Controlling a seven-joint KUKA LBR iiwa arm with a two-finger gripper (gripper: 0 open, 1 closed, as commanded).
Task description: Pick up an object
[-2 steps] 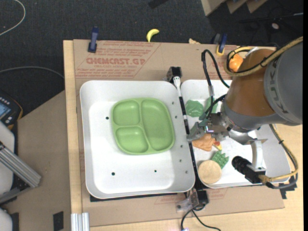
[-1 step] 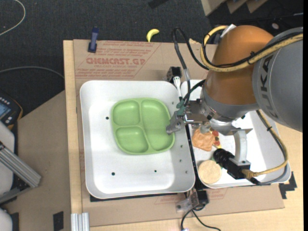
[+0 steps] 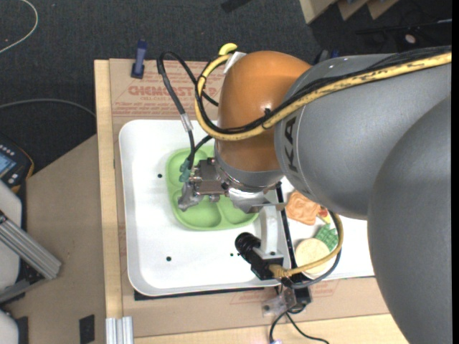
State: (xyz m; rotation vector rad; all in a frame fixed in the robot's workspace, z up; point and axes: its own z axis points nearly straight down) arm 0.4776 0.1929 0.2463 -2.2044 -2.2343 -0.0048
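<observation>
A light green sectioned dish point(image 3: 203, 216) lies in the left white bin point(image 3: 143, 192), partly under the arm. My gripper point(image 3: 189, 198) hangs low over the dish's middle, its metal fingers close to or touching the dish surface. The arm's orange band and grey body cover the dish's right side and much of the bin.
To the right, beside the arm, lie an orange-pink crumpled item point(image 3: 305, 208), a round tan piece point(image 3: 310, 252) and a small green piece point(image 3: 328, 236). The bench's cardboard rim point(image 3: 115, 106) frames the bin. A blue clip point(image 3: 139, 59) sits at the back left corner.
</observation>
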